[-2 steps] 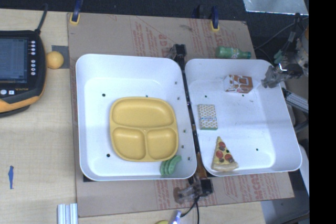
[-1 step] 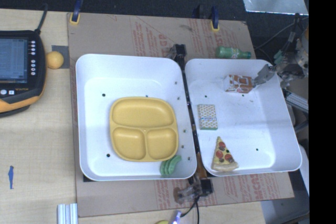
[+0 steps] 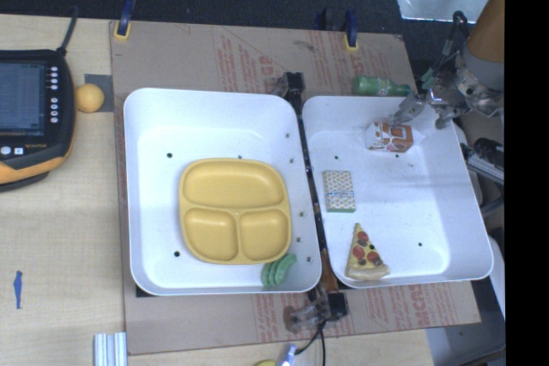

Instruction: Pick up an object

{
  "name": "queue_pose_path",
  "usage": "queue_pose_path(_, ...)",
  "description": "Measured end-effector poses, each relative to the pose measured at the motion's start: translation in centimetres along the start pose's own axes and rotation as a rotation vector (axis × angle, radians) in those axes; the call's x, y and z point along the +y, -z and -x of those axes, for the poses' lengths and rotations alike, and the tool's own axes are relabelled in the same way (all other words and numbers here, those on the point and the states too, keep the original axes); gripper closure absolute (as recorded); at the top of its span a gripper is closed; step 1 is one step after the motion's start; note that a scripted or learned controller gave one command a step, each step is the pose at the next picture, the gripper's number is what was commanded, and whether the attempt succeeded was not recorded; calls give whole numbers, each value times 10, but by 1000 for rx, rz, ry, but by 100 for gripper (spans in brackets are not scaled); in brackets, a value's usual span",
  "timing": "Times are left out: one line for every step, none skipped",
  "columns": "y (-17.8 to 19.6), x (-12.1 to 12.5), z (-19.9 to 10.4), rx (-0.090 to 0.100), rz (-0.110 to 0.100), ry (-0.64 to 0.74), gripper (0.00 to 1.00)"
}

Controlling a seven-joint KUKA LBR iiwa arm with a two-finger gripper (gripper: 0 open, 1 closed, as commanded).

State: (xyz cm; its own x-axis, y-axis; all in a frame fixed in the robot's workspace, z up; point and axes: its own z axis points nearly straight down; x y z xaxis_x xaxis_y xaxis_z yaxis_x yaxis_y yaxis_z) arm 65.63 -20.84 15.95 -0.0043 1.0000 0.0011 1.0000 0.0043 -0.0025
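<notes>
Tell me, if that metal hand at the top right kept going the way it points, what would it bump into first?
Most likely the small orange-and-white patterned item in the right bin. The hand slants down and leftward with its tip just above that piece. How high it hangs over it is hard to judge from this angle.

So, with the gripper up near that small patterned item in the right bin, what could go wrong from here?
1. The gripper sits at the edge of the patterned item, not over its middle, so a grasp may only nudge it.
2. The item lies close to the far wall of the right bin; the fingers might catch that wall.
3. It looks flat, so closing fingers may slide off it.
</notes>
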Motion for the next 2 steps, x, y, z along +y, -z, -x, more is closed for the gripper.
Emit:
queue_pose_path(-36,1,-5,0,2,1,0)
queue_pose_path(-43,6,-20,-8,21,-1,0)
